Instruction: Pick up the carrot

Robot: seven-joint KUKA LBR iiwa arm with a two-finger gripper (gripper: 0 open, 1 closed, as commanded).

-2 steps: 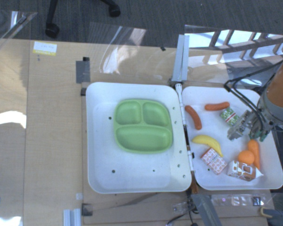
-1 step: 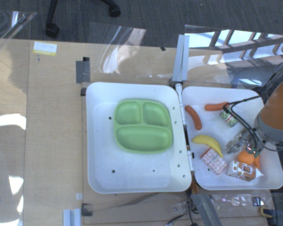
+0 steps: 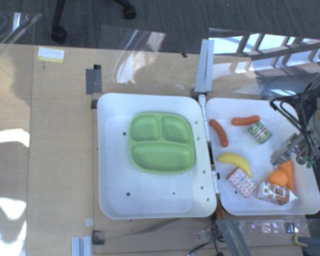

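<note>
Gripper sits low in the right bin, just above the carrot; finger state cannot be told from this view. Carrot lies near the bin's right edge, touching an orange and a carton. Risk: crowding may make the grasp slip or catch the orange instead.
</note>
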